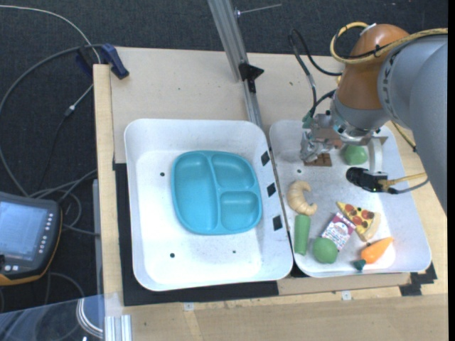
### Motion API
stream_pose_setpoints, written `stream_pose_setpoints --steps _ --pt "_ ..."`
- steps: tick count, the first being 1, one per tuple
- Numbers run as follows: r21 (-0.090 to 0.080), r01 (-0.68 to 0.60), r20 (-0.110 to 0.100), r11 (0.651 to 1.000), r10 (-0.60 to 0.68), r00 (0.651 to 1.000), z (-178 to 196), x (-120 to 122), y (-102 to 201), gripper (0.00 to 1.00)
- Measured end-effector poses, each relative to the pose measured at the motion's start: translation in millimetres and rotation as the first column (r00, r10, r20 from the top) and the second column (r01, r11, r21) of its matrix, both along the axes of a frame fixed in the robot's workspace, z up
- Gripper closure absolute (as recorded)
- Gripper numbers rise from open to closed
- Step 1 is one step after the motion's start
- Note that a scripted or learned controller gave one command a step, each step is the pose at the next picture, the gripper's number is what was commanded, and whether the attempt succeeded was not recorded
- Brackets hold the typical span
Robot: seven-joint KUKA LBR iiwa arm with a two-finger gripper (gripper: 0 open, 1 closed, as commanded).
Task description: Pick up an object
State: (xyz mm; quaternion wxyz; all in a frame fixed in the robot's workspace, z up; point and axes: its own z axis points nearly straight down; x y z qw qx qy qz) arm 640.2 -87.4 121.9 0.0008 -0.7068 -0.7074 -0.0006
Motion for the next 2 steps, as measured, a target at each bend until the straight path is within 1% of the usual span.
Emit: stream_pose_setpoints --steps 1,2 --pt "-0.003 0.001 0.008 1.0 -0.001 1.0 60.7 -6.5 -1.3 1.0" --pt "-0.002 0.0 0.006 1.0 0.0 1.0 104.6 -8.1 -0.3 1.0"
